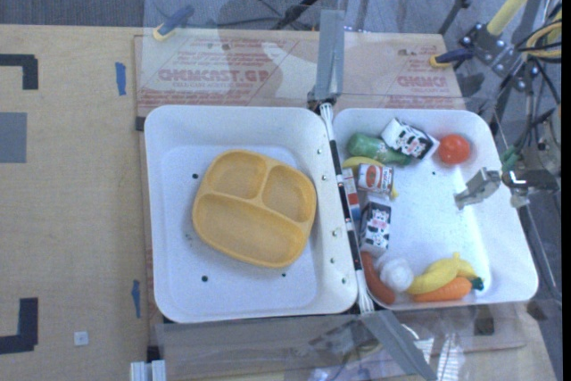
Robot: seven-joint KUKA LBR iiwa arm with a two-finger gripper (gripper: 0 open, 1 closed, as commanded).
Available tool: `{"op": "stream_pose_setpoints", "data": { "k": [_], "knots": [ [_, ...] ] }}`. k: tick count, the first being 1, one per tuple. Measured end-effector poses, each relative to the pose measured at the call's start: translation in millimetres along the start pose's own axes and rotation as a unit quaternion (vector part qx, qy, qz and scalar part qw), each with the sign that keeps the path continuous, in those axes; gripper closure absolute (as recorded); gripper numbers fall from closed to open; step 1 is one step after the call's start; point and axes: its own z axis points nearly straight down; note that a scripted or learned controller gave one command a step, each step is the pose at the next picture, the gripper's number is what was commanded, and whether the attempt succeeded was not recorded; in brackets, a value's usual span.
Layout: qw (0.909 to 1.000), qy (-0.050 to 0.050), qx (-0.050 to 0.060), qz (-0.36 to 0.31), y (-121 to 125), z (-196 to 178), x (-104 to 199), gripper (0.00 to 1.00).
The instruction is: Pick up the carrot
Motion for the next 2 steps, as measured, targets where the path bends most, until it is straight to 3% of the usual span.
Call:
{"op": "stream_pose_setpoints", "data": {
  "k": [1, 2],
  "knots": [
    [0.9998, -0.001, -0.004, 0.018, -7.3, 174.6, 1.5, 0.0],
    [0.9998, -0.001, -0.003, 0.019, -8.1, 166.7, 0.8, 1.0]
  ]
}}
